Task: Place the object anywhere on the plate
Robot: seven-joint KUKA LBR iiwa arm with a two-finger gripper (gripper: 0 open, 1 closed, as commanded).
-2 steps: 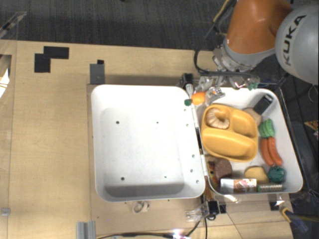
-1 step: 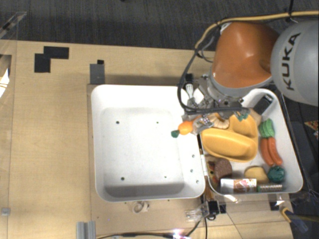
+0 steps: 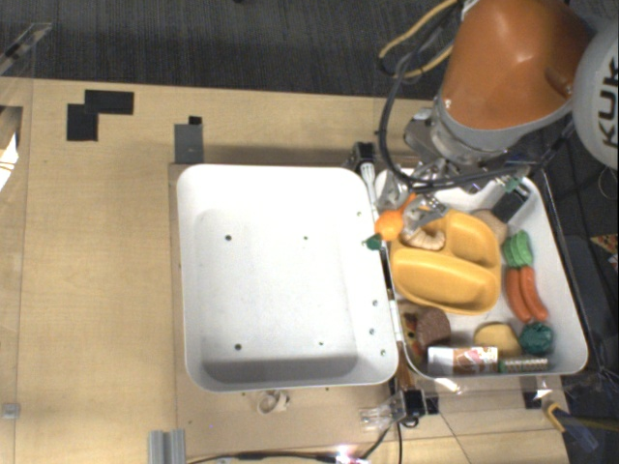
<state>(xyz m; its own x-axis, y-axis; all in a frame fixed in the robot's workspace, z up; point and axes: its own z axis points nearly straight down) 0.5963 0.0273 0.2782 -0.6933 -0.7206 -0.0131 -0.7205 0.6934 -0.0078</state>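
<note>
- The gripper (image 3: 418, 218) hangs low over the far left corner of the right bin (image 3: 566, 288); I cannot tell how its jaws stand.
- A small orange fruit (image 3: 389, 224) lies just left of it.
- No plate is evident; the left bin (image 3: 280, 278) lies further left.

Both bins (image 3: 280, 356) were white on a tan counter (image 3: 87, 307). Right bin: yellow plate (image 3: 455, 278), orange fruit (image 3: 389, 224), green item (image 3: 519, 249), red-orange sausages (image 3: 527, 294), dark green piece (image 3: 537, 337), brown chunk (image 3: 432, 326). Arm (image 3: 513, 56) orange, wrist grey.
</note>
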